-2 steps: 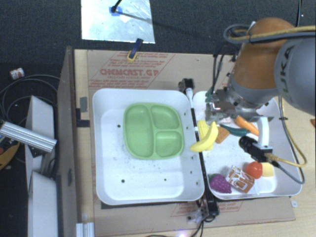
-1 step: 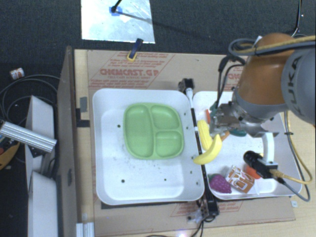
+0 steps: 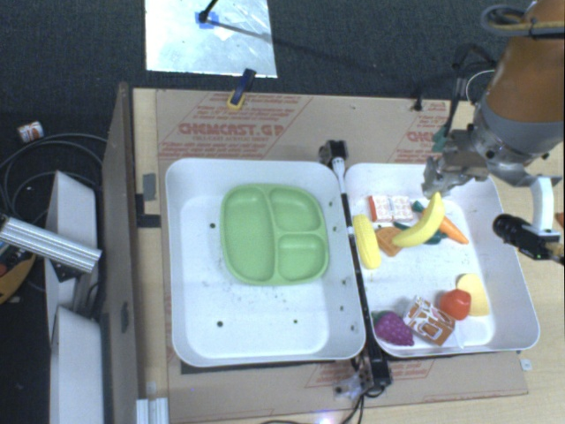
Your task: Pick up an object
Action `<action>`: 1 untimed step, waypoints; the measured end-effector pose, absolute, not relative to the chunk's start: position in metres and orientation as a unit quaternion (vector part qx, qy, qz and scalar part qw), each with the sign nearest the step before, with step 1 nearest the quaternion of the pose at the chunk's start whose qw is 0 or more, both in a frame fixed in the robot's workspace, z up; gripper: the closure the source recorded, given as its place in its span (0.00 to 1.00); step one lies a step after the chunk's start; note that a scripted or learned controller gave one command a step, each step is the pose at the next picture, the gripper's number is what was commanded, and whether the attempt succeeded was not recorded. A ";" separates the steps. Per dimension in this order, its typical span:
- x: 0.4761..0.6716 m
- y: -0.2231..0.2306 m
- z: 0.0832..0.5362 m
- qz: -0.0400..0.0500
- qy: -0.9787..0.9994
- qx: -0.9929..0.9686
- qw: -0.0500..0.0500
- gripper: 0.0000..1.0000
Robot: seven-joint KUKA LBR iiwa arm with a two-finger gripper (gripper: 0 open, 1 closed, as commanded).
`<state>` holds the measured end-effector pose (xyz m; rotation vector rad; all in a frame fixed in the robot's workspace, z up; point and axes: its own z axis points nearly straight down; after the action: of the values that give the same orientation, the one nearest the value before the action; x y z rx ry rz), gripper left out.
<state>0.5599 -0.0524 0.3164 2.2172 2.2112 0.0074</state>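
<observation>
The right bin (image 3: 508, 272) holds several toy foods. A yellow banana (image 3: 421, 225) lies near the bin's back, with a red and white box (image 3: 390, 208) just behind it and an orange carrot (image 3: 454, 230) to its right. A yellow cob (image 3: 365, 241) sits by the bin's left wall, next to an orange piece (image 3: 387, 240). At the front are purple grapes (image 3: 394, 328), a brown and white packet (image 3: 430, 320), a red tomato (image 3: 455, 304) and a yellow fruit (image 3: 476, 291). My gripper (image 3: 439, 182) hangs over the back of this bin, just above the banana's upper tip.
The left bin (image 3: 199, 307) bears a green divided plate (image 3: 272, 235). A black divider clamp (image 3: 335, 155) stands between the bins at the back. A black part of the arm (image 3: 521, 234) juts over the right bin's right rim. Cables lie on the floor at the left.
</observation>
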 end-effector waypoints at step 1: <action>0.566 -0.036 0.229 -0.002 0.708 0.706 -0.002 1.00</action>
<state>0.5657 -0.0361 0.2293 2.2226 2.2269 -0.0057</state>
